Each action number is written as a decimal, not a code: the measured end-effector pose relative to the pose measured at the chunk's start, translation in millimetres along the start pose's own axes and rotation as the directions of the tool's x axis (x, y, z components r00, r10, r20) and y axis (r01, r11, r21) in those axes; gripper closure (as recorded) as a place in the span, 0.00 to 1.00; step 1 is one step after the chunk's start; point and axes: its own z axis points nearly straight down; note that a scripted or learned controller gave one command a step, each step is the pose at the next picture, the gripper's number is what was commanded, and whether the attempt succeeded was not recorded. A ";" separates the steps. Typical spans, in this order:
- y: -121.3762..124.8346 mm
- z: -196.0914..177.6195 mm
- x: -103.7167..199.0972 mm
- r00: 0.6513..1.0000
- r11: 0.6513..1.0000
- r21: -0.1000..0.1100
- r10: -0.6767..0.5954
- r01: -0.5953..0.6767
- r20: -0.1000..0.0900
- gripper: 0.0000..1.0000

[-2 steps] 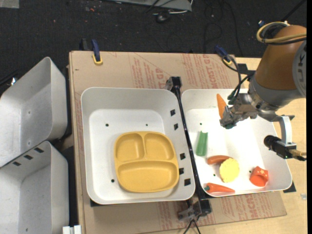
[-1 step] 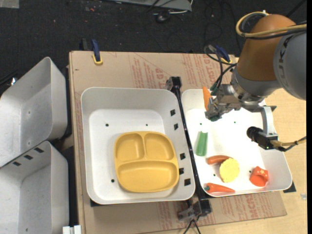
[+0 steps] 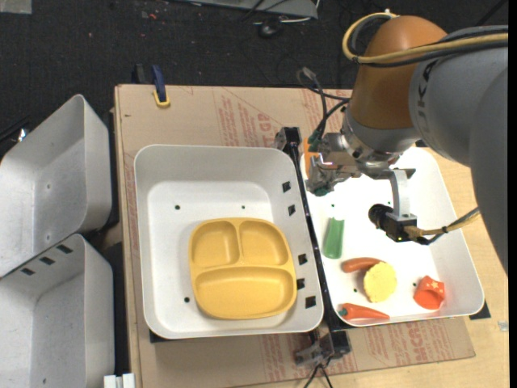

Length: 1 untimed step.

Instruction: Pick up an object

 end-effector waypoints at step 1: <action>14.2 -2.5 42.9 1.000 1.000 0.000 0.000 0.000 -0.001 1.00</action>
